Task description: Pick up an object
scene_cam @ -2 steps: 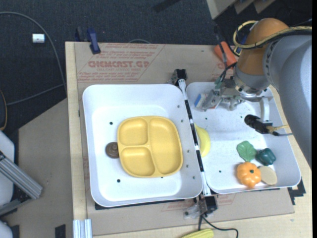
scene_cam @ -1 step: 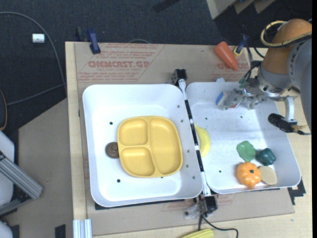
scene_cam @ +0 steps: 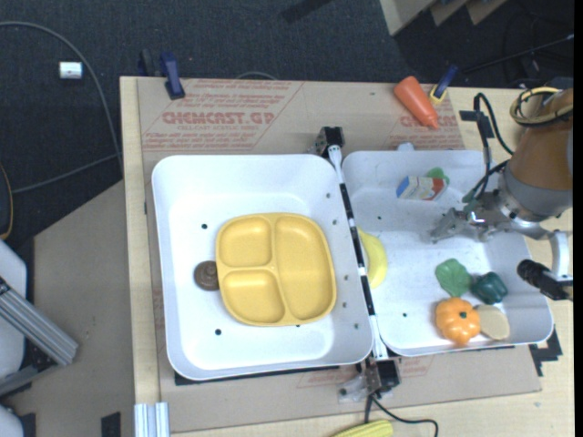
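Arm enters from 3 o'clock, orange band visible at the right edge; gripper (scene_cam: 453, 225) sits over the right bin (scene_cam: 401, 326), roughly mid-bin toward its 2 o'clock side. Fingers look spread apart with nothing between them, hovering over bare white floor. Candidate objects all in the right bin: a small white carton with red and green marks (scene_cam: 422, 187) at 11 o'clock of the gripper, well apart; a green leafy piece (scene_cam: 452, 276) at 6 o'clock, near; a dark teal lump (scene_cam: 491, 288) just beside it at its 3 o'clock; an orange pumpkin (scene_cam: 457, 320) further toward 6 o'clock, touching a tan disc (scene_cam: 495, 324) on its right. A yellow item (scene_cam: 374, 258) lies against the bin's left wall at 8 o'clock. Left bin (scene_cam: 182, 244) carries a yellow divided plate (scene_cam: 274, 269) with a brown round thing (scene_cam: 207, 275) at its 9 o'clock. An orange carrot (scene_cam: 417, 102) lies on the bench outside the bins at 12 o'clock.
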Tool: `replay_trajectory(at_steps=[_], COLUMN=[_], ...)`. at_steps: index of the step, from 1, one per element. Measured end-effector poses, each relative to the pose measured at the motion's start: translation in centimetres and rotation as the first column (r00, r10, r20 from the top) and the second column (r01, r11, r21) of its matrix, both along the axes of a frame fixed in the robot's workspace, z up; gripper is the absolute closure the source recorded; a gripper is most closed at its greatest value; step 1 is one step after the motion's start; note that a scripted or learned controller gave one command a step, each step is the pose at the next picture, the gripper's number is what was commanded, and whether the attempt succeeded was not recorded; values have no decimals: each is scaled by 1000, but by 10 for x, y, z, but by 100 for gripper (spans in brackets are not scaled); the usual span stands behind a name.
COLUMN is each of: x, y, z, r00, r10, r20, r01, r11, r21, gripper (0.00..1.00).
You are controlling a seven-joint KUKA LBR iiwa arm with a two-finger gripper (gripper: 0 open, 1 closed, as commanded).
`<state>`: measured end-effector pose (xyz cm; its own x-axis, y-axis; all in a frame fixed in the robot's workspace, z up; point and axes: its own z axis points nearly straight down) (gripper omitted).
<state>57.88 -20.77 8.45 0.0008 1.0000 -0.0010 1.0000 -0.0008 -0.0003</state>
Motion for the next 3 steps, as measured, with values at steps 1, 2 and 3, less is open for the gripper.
replay_trajectory(at_steps=[1,2,3], x=[52,86,88], y=[-8,33,-17], z=[0,-1,52], r00=[1000,1000,1000], r10=[4,3,0], r20=[1,-12,4], r01=[-4,-3,0], r11=[1000,1000,1000], r21=[6,3,-2], gripper=[0,0,0])
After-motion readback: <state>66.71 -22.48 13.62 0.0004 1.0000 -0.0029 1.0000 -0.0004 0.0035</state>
